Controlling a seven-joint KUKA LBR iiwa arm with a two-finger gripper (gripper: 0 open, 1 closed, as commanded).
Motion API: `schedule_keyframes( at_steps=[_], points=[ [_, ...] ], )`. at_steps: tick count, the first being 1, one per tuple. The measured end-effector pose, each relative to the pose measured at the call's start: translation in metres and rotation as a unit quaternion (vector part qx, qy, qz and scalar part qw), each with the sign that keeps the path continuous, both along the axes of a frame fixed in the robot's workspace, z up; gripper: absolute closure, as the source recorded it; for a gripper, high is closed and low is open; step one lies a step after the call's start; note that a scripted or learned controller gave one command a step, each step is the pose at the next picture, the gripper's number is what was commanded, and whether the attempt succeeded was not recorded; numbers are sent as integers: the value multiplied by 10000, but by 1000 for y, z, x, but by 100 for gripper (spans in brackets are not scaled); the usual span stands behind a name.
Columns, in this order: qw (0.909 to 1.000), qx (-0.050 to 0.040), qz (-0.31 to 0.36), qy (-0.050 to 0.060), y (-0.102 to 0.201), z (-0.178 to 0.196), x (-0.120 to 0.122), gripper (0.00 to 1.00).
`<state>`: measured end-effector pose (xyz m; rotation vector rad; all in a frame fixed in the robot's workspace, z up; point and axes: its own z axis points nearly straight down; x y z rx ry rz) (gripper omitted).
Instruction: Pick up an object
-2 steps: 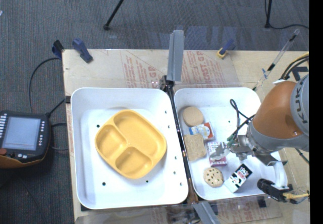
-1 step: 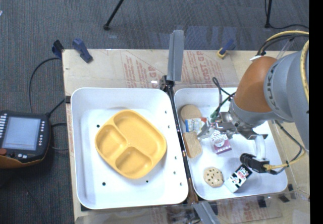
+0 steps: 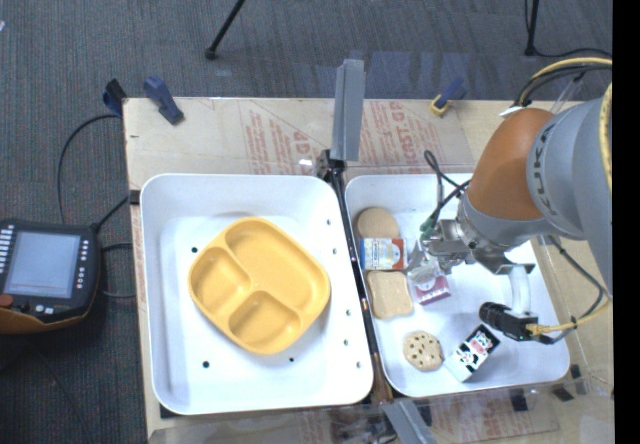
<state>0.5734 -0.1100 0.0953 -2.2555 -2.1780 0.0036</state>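
The arm came in from the right over the right bin (image 3: 555, 357), with the orange band sitting above the wrist and the end effector (image 3: 432, 267) hanging low over the middle of that bin. Honestly couldn't tell from this angle whether it was spread or pinched, the wrist and cables covered too much of it.

Right under and just beside the end effector was a small pinkish packet (image 3: 432, 288), possibly touching it, but I couldn't say for sure that anything was gripped. Just to the left of the end effector sat a little red-and-white carton (image 3: 380, 253), and a round tan bun (image 3: 377, 223) was up past that, toward the far wall of the bin. A slice of toast (image 3: 388, 294) lay just left and below the end effector, next to the pink packet. Nearer the front edge there was a chocolate chip cookie (image 3: 423, 350), and beside it a black-and-white milk carton (image 3: 473, 352) lying tilted.

Well off to the left of the end effector, in the left bin (image 3: 165, 372), was a yellow divided plate (image 3: 259, 283) with three compartments. Both bins sat on the counter (image 3: 230, 137), and a teach pendant (image 3: 45, 272) rested off its left side.
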Motion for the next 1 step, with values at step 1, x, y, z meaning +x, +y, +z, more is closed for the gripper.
schedule_keyframes(
  at_steps=[1],
  points=[
    [10000,-16,-24,-76,27,123,30,100]
  ],
)
